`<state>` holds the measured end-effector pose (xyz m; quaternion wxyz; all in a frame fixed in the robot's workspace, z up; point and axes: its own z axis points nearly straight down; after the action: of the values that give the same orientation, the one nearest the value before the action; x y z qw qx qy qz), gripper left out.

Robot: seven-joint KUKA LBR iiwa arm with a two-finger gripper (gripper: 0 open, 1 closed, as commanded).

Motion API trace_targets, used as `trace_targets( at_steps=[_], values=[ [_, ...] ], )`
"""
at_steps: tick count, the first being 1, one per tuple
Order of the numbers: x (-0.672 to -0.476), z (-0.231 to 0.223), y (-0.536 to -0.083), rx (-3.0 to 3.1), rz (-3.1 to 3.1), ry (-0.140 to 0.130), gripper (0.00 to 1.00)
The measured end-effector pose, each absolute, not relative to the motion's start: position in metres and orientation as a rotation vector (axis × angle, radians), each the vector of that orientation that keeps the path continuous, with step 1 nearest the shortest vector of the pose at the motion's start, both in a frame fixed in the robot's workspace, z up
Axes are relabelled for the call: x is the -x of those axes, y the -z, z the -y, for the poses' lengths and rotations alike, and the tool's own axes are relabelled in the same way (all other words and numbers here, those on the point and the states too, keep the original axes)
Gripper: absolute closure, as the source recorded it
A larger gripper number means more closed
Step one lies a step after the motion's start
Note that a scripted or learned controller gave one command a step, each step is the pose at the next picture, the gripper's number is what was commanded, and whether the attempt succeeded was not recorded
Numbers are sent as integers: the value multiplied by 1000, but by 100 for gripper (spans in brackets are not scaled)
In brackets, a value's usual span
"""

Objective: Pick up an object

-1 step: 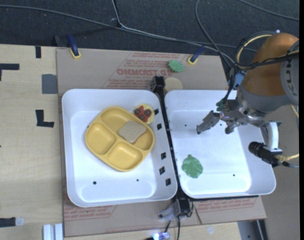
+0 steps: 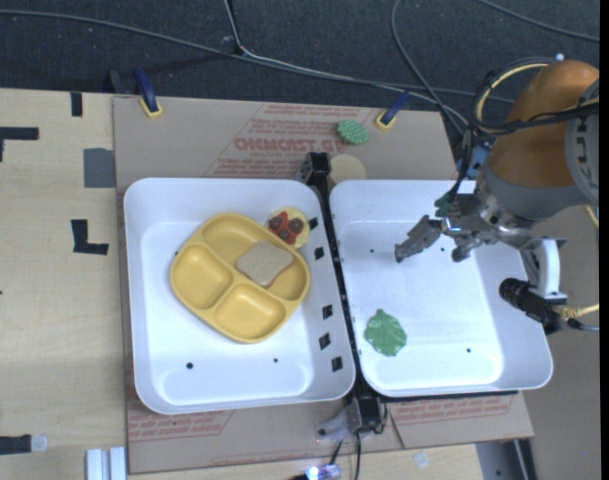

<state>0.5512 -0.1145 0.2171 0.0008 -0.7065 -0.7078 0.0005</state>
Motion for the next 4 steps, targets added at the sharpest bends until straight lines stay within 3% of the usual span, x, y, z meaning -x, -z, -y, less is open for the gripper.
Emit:
trace_targets(
  at_steps=[3,4],
  values=[
    [-544,110,-83,2221,2224,-2,0],
    [-545,110,-96,2223,2226,1,100]
  ],
)
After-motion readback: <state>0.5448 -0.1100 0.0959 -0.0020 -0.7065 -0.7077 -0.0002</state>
